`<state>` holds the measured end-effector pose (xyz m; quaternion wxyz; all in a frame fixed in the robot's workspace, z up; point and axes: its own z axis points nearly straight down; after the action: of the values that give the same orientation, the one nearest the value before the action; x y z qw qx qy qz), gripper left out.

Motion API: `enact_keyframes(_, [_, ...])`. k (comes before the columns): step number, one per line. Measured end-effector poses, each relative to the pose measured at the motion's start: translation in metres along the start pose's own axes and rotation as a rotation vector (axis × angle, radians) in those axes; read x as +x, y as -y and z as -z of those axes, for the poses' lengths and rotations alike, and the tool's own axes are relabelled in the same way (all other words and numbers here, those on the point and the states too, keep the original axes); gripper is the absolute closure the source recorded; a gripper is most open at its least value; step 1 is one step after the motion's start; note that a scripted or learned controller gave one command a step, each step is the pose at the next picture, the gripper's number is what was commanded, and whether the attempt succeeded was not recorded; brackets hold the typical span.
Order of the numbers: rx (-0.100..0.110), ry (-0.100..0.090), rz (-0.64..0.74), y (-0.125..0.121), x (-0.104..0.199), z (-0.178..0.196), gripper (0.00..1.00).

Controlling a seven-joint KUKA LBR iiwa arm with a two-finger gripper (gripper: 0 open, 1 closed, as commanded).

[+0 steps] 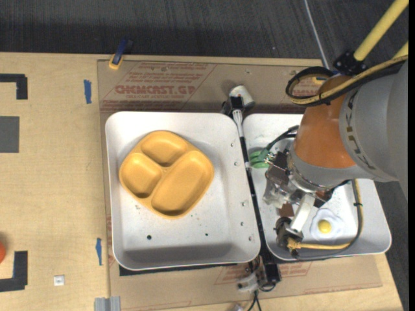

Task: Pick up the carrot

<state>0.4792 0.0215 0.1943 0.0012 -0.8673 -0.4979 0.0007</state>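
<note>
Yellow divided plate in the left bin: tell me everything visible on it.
The yellow divided plate looks like glossy moulded plastic, rounded, with three shallow compartments: two small and one larger oblong. It lies flat, turned at an angle, on the floor of the left bin, toward its upper left. Nothing sits in it or touches it besides the bin.

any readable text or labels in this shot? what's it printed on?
"CHEMCAST GP" (last letters uncertain): red print on the brown protective sheet under the bins, behind the left bin.
Smaller red lines above and below it on the same sheet: too blurred to read.
Small white tag on the bench, lower left: too small to read.
</note>
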Motion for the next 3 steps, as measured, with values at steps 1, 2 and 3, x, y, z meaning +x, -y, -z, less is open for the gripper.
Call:
enact_keyframes(1, [-0.003, 0.000, -0.047, 0.008, 0.014, 0.033, 1.00])
enact_keyframes(2, [0.002, 0.002, -0.317, 0.006, 0.009, 0.006, 1.00])
enact_keyframes(3, [0.002, 0.001, -0.279, 0.030, 0.050, -0.010, 1.00])
